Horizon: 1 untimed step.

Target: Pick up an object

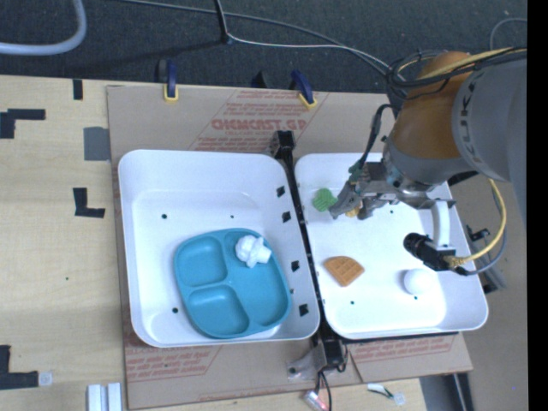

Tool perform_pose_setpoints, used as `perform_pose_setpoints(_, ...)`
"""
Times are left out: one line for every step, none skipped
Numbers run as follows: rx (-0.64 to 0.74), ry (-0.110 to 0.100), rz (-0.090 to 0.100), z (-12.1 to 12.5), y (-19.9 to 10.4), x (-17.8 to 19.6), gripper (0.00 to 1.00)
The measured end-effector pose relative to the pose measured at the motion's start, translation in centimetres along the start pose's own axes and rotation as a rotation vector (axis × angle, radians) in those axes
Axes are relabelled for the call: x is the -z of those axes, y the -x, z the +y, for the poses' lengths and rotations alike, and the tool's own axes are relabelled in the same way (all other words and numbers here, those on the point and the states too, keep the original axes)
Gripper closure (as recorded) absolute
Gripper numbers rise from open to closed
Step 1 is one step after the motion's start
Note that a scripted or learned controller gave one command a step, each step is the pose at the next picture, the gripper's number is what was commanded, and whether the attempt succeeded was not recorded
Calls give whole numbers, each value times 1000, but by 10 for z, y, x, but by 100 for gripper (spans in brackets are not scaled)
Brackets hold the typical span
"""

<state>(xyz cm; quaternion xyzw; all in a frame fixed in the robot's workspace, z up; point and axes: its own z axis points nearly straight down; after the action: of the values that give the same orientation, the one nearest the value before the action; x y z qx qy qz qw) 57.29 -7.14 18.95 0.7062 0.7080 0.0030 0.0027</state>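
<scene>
**Green bit sits right next to the jaws in the right bin**

Green is the thing to look at here: a small green object (324,199) lies on the floor of the right bin (385,315), up near its upper left corner, just to the left of the jaws (353,205). It looks like it's just beside the fingertips rather than between them, so nothing is actually gripped as far as I can see. How far apart the jaws stand I honestly can't tell, the wrist hardware is a dark clutter from this angle.

Also in the right bin: a tan waffle-looking cracker (344,271) toward the lower middle, and a small white ball-ish thing (413,282) lower right, both well apart from the jaws.

The left bin (145,195) holds a blue divided plate (229,285) with a small white crumpled thing (253,250) on its upper right section.

Both bins sit on a cardboard sheet (223,118) clamped at the top edge, on a light wooden bench (43,264) with black tape marks. Dark carpet and cables run along the top of the frame.

The arm (454,118) is cut off at the right and covers the bin's upper right corner.
</scene>
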Motion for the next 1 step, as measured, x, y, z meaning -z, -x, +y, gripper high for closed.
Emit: perform_pose_setpoints(7, 4, 4, -16, -97, 135, 100)
